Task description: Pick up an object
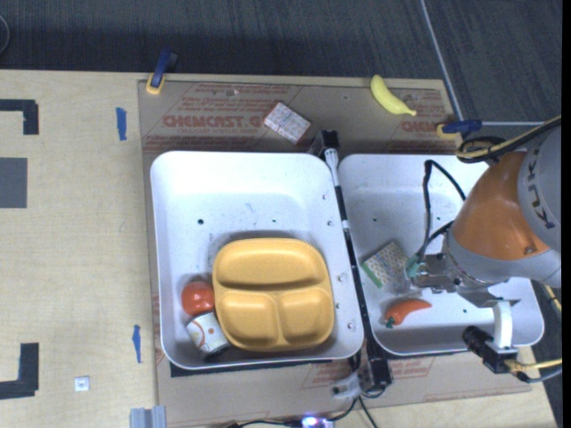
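- The brown cardboard sheet [223, 119] under the two bins has red printing along its back strip. It looks like "CHEMCAST", with more red lines above it that are too small to read.
- The same red print shows up again at the right end of that cardboard [419, 125], partly cut off, so I can't read it.
- The grey arm [551, 181] has dark letters on its side at the right edge. I can see what looks like "KU", presumably part of the maker's name, and the rest is out of frame.
- A small card [286, 121] on the cardboard has a pinkish pattern, with no readable words.
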Controlling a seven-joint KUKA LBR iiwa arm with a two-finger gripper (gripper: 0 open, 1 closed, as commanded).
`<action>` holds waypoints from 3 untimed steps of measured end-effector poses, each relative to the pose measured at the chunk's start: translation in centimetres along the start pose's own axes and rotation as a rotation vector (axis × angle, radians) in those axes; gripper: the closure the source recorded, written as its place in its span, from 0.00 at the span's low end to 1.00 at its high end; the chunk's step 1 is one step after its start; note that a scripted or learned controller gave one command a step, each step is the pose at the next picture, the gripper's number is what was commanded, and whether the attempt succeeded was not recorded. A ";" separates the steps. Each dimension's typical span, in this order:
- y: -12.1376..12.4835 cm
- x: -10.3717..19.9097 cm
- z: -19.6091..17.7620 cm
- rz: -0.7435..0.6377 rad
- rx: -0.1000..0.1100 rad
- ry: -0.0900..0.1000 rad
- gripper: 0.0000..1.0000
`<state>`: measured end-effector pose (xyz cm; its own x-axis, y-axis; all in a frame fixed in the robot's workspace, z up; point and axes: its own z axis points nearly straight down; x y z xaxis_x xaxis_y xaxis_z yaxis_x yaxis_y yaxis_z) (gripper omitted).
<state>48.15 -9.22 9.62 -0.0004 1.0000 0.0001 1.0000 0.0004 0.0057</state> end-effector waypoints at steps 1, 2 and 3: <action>0.0 0.0 0.0 0.000 0.000 0.000 0.00; -0.2 0.0 1.0 0.000 0.004 0.001 0.00; 0.0 0.0 0.0 0.000 0.000 0.000 1.00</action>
<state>48.15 -9.17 9.61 -0.0001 1.0000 0.0000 1.0000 0.0001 0.0056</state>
